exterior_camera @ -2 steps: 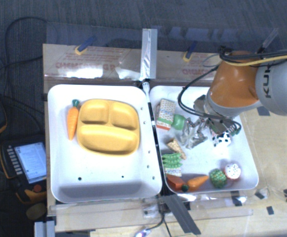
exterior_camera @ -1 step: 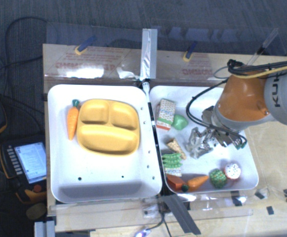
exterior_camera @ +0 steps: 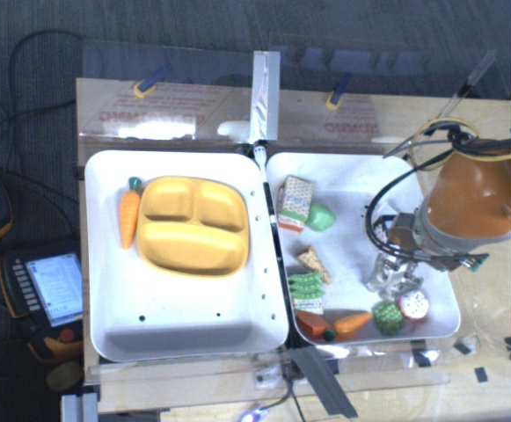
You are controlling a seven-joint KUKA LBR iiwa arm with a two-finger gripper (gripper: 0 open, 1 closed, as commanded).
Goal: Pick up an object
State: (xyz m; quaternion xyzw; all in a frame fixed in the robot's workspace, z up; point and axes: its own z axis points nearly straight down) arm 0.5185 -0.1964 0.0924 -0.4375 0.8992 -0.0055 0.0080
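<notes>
Camera view: metal two-finger gripper (exterior_camera: 394, 280) hangs just above a green bumpy toy vegetable (exterior_camera: 388, 316); its grip cannot be told.

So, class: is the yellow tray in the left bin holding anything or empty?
Empty. The yellow tray shows bare compartments; the carrot lies beside it in the bin.

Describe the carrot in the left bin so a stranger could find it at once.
Look in the left bin, where a yellow divided tray lies. The carrot lies along the tray's left edge, green top pointing away. It is orange, slim and the bin's other item.
</notes>
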